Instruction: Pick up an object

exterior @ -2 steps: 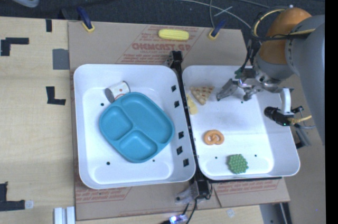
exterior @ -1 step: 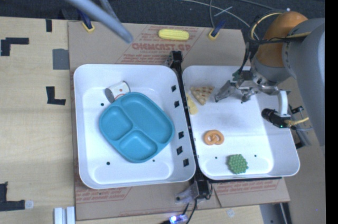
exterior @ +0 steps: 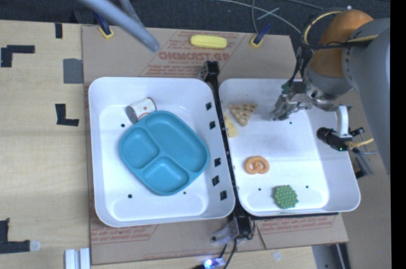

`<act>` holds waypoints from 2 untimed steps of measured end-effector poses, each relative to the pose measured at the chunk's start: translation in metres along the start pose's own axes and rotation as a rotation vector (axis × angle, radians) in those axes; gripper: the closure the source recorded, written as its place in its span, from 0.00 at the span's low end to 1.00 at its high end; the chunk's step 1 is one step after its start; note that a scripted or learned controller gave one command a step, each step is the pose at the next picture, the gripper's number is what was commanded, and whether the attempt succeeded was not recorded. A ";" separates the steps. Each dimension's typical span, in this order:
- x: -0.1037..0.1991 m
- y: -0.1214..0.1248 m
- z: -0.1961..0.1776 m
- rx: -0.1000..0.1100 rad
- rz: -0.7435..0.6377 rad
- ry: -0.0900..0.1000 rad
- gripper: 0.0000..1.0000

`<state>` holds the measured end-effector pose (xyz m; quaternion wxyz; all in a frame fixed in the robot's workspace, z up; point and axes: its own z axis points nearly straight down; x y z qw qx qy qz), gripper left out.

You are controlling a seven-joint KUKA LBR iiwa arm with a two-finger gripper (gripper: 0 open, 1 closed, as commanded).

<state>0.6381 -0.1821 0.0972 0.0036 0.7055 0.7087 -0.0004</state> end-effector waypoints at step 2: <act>-0.001 0.003 -0.118 -0.001 0.003 0.004 1.00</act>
